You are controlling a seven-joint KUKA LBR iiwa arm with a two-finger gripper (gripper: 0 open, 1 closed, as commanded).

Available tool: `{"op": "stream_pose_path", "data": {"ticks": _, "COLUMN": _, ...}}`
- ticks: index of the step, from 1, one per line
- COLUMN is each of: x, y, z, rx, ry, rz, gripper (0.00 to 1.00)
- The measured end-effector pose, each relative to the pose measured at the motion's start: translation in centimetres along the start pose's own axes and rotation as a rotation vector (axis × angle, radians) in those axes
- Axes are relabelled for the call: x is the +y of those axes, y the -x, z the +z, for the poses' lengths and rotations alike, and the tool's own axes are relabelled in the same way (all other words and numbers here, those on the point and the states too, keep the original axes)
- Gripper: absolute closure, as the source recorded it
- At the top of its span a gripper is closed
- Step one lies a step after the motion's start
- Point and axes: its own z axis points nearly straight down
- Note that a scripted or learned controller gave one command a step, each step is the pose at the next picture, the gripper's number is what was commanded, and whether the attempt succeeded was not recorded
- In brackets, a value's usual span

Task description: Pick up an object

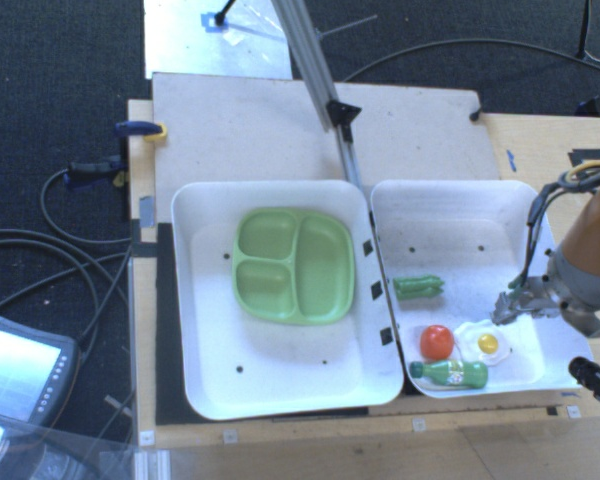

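The right bin [450, 203] holds a green pickle-like piece [418, 287], a red tomato [437, 342], a fried egg [485, 344] and a green bottle [450, 372] lying on its side by the front wall. My gripper [507, 311] hangs low over the right side of this bin, just above and to the right of the egg. Nothing can be seen held in it. The grey arm with its orange band [592, 236] comes in from the right edge.
The left bin [205, 363] carries a green divided plate [294, 265]. A metal pole [310, 53] slants down to the wall between the bins. Cables and a teach pendant [15, 373] lie on the floor at the left.
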Motion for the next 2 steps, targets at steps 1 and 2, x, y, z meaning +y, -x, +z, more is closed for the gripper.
{"op": "stream_pose_path", "data": {"ticks": 1, "x": 0.4, "y": 0.2, "z": -6.4, "rx": -0.002, "ry": 0.004, "rz": -0.004, "gripper": 1.00}}
{"op": "stream_pose_path", "data": {"ticks": 2, "x": 0.4, "y": 1.3, "z": -12.2, "rx": -0.003, "ry": 0.005, "rz": -0.005, "gripper": 1.00}}
